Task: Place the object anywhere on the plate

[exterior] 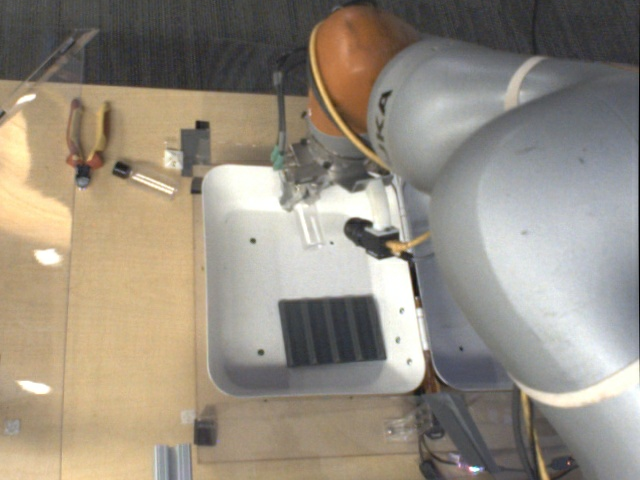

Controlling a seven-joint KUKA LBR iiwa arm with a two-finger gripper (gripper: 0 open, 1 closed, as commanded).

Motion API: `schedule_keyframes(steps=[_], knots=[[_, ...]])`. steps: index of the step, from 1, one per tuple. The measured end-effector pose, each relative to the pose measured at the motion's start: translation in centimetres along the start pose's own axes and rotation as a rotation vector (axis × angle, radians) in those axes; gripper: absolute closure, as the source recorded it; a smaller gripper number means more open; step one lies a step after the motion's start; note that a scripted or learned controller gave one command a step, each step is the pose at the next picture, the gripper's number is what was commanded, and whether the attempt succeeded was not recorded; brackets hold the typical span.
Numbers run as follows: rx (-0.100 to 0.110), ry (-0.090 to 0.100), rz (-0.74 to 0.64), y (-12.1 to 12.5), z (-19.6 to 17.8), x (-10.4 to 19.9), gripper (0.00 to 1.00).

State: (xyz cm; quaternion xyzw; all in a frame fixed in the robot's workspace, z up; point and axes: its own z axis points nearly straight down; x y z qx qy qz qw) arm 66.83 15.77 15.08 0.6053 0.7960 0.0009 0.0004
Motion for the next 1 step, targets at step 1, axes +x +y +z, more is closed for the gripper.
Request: schedule_keyframes(steps=[1], knots=[[-0.001,0.0,0.166,1.91,-4.14,6.86,1.0]])
